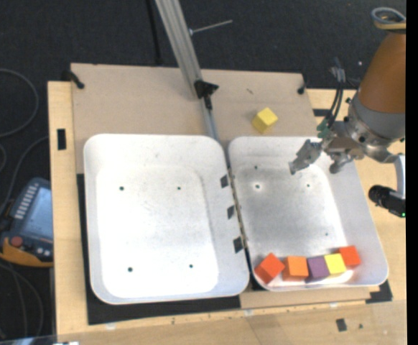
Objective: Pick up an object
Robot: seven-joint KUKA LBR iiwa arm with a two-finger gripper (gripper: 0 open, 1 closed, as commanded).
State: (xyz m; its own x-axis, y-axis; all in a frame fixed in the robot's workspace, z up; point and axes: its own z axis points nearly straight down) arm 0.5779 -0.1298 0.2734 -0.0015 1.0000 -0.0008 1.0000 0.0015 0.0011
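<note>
- Hovering over the upper part of the right bin (353,214), the tool (317,160) sits high, with two fingers splayed apart and nothing between them.
- Blocks lie in a row along the near wall of that bin: an orange-red block (270,267), an orange block (296,267), a purple block (317,267), a yellow block (335,264) and a second orange-red block (350,256). Each touches its neighbour.
- From the tool, the row lies toward the near edge of the bin, well apart from the fingers. Its long axis runs left to right, rising slightly at the right end.
- A yellow cube (264,119) rests outside both bins on the tabletop (137,99), just beyond the right bin's far rim and to the left of the tool.
- Judgement: the packed row leaves little finger room; the end blocks look the easier picks.
- The left bin (159,214) shows speckled white floor. A metal post (180,34) leans across the far side; cables and a handheld pendant (29,221) lie on the dark floor.
</note>
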